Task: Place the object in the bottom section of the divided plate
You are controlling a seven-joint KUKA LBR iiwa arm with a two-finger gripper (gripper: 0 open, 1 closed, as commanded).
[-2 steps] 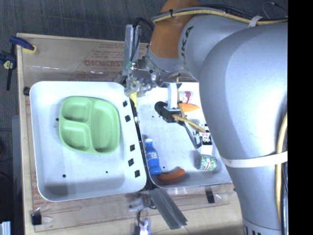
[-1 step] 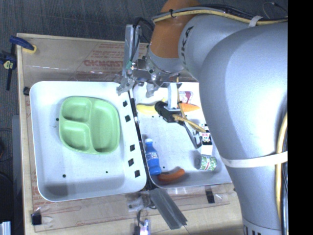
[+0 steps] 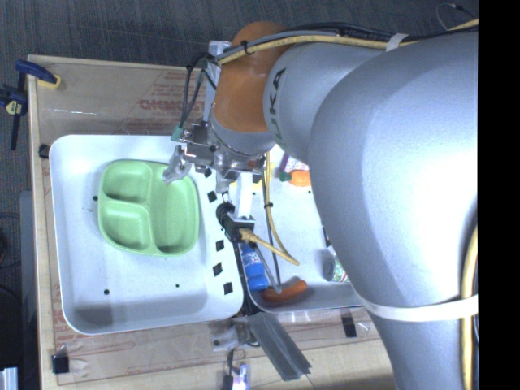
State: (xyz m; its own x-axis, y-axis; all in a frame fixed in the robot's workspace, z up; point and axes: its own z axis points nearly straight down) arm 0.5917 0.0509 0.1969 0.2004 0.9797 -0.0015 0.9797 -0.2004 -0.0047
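Note:
A light green divided plate [image 3: 150, 208] lies in the left white bin [image 3: 73, 283], with two small sections on its left and one long section on its right. My gripper [image 3: 175, 169] hangs over the plate's upper right rim, under the grey wrist and its orange band [image 3: 244, 88]. I see no object on the plate. In the right bin, a blue object [image 3: 254, 271] and an orange-red object [image 3: 286, 291] lie near the front wall, and an orange piece [image 3: 299, 178] peeks out beside the arm.
The big grey arm [image 3: 382, 177] covers most of the right bin [image 3: 309, 303]. Cables [image 3: 268, 242] hang from the wrist over the divide between the bins. Blue clamps [image 3: 32, 73] sit on the bench's far left corner.

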